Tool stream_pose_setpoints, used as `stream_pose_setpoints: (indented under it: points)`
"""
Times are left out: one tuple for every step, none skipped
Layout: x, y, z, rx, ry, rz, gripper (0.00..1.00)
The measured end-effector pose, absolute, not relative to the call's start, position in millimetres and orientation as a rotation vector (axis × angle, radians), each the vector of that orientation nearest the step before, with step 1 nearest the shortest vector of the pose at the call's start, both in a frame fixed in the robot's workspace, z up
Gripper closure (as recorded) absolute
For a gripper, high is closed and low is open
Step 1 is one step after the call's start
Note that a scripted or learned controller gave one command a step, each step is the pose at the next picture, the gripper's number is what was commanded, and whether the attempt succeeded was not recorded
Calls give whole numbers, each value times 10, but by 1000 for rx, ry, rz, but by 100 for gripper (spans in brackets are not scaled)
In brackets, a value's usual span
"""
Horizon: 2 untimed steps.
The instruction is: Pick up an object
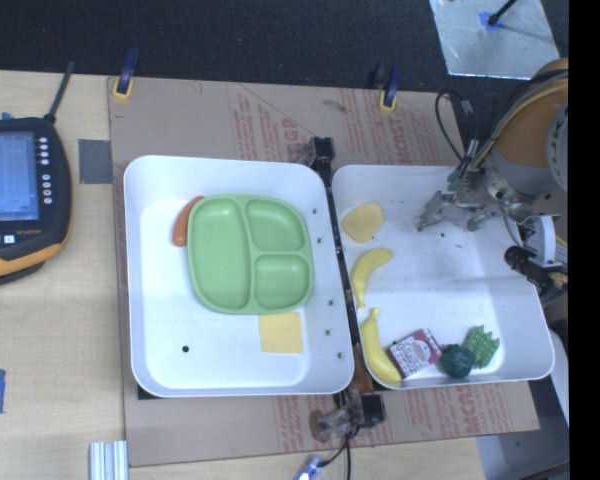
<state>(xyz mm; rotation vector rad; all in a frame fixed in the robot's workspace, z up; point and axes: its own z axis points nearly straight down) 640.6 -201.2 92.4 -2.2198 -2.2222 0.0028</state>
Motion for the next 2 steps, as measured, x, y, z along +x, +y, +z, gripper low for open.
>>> stream_pose_setpoints:
  points:
    - [6219,-895,1928,-2215,-2225,-1,0]
    - [6455,-924,918,-2214,-2226,4,0]
